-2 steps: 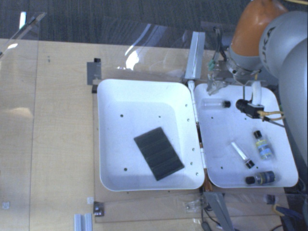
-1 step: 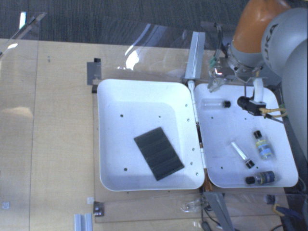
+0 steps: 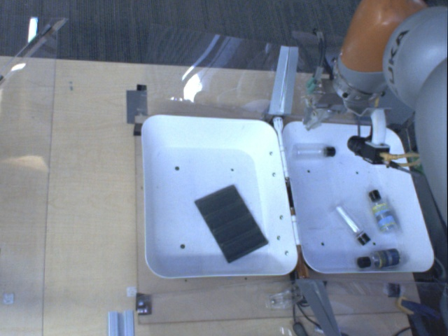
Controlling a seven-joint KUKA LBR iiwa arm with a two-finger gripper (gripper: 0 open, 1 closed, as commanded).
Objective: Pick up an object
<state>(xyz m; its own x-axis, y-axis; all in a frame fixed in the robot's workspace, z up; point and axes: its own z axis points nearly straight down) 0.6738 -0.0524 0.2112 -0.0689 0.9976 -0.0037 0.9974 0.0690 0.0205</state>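
The clear tube point(image 3: 310, 150) with a dark cap lies on its side near the far edge of the right bin point(image 3: 323, 212), pointing across the bin, and it is the thing closest to me. My gripper point(image 3: 316, 110) hangs over that bin's far left corner, just beyond the tube and a little to its left; the tube is apart from my jaws, not between them. From this slanted look down I cannot tell whether my jaws stand apart or together, since they blur against the bench edge. Nothing is visibly held. Further toward the near side of the same bin lie a second slim tube point(image 3: 350, 224) set on a diagonal, a small bottle point(image 3: 382, 213) beside it to the right, and a dark-capped bottle point(image 3: 379, 260) close to the near rim. All three are well apart from me. In the left bin point(image 3: 151, 187) a flat black ribbed pad point(image 3: 231, 222) lies tilted near the middle. My orange band point(image 3: 371, 26) shows above the right bin's far edge.
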